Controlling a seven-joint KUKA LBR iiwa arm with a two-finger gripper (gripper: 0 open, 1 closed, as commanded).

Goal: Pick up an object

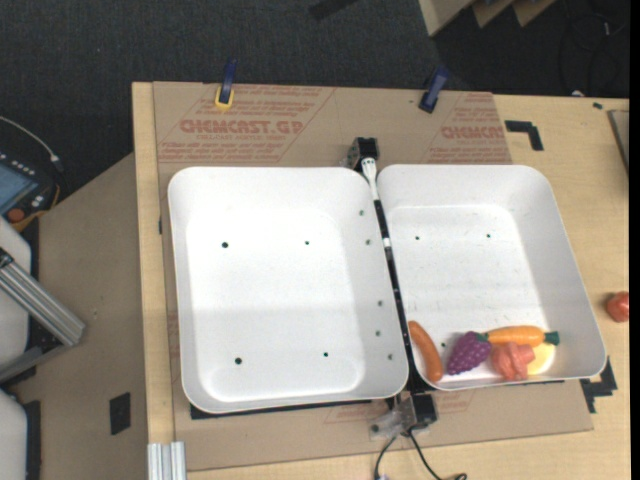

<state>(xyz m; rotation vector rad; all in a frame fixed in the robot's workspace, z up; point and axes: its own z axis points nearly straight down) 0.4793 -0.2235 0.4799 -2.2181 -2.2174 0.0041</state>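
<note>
- Two shallow white plastic bins sat side by side on a cardboard-covered bench [300,108]; the left bin [200,298] and the right bin [560,258] met along a dark seam.
- All candidate objects lay bunched along the right bin's near wall: an orange plastic sausage-shaped toy [425,351] nearest the seam, a purple toy grape cluster [467,353] just beside it, then a pink-red toy piece [510,361] under an orange toy carrot [518,335] with a pale yellow piece [541,359] alongside.
- A small red-orange object [618,307] rested on the bench outside the right bin.
- The arm's jaws could not be judged.
- Risk: with the toys touching and pressed against the wall, a descending grasp might strike the rim or nudge neighbours and close on nothing.
</note>
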